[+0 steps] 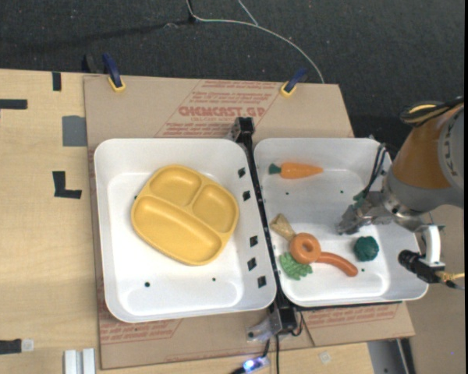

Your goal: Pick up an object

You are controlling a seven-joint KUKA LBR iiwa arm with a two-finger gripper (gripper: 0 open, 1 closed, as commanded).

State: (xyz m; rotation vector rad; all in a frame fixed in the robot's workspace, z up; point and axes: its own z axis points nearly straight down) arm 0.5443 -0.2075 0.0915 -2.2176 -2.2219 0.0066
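The end effector point(357, 218) hung low in the right bin point(339, 150), near its right wall, just beside a small green ball point(366, 248). Whether it was apart or together could not be told; nothing showed clamped in it.

The ball, close to the bin's front right corner, looked the likeliest pick. It seemed light and probably firm, but round, so it might roll or squirt out of a pinch; a hold straight across its middle would suit best.

The carrot point(296, 171) near the bin's back edge looked like stiff, smooth toy plastic, best taken across its thick middle. The orange ring point(304, 248) lay against a curved orange piece point(337, 264) near the front edge, and those two looked awkward to separate. A green leafy piece point(293, 267) and a tan piece point(282, 226) lay by the left wall.

Counted: two bins, six small things in the right one, and one yellow divided plate point(186, 213) in the left bin point(113, 209).
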